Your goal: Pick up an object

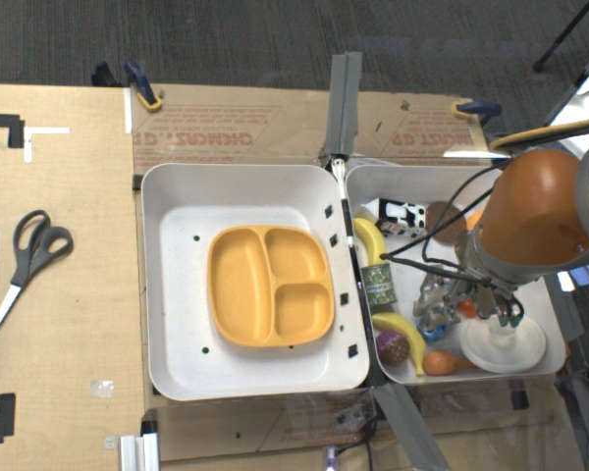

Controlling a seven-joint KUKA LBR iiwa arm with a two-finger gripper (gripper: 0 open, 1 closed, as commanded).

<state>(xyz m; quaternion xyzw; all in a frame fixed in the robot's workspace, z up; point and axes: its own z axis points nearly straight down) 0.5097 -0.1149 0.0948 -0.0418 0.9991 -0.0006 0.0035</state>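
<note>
- The gripper (450,307) hangs low in the right bin (542,366), among a banana (404,328) and other toys (440,361).
- Whether anything is pinched cannot be told.
- Judged step: reaching; next needs a firm close, then lift.
</note>
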